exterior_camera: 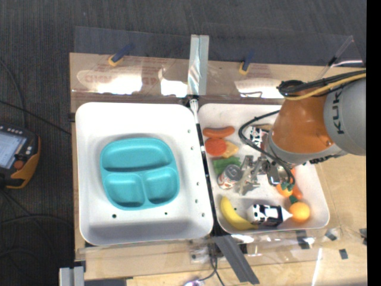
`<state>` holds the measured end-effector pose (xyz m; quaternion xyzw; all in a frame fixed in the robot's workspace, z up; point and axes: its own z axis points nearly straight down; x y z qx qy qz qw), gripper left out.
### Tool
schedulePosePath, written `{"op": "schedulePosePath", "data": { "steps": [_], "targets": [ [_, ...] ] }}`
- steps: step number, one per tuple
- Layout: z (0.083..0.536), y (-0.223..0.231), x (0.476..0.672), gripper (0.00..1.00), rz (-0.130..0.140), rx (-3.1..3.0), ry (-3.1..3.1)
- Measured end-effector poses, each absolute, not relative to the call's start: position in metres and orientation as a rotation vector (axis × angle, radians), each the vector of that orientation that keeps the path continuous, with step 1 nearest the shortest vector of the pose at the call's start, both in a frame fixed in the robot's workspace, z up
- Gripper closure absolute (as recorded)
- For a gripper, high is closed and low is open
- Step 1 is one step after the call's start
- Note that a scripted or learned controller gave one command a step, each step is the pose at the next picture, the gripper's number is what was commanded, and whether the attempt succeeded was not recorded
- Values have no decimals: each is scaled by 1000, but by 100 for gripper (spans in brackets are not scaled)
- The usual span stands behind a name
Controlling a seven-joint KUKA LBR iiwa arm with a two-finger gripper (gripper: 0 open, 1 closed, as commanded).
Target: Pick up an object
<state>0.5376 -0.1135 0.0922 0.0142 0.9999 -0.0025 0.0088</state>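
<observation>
On the far left, off the bench, I see a handheld controller lying on the dark carpet. Moving right, the left bin holds a teal divided tray sitting about in its middle, with bare white floor all around it up to the bin's walls. A clear upright divider stands at the far edge where the two bins meet.

The right bin is crowded. Along its left side, far to near, I see an orange sausage-shaped piece, a red-orange piece with green beside it, a small round grey object, and a yellow banana lying against the near-left corner. Just right of the banana sits a black-and-white object, then an orange ball close to the near-right wall.

The arm comes in from the right over the bin's far half, its orange band pointing down toward the bin's middle. The gripper hangs low among the objects, just right of the grey round one; I cannot tell how its fingers stand, nor whether anything is between them. The bin's far-right floor is hidden under the arm
</observation>
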Motion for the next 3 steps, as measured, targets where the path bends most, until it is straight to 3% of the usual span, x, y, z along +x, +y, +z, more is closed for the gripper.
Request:
{"op": "schedulePosePath", "data": {
  "steps": [1,3],
  "targets": [
    [91,-113,537,0,-7,43,3127],
    [89,-103,651,0,-1,355,3109]
  ]
}}
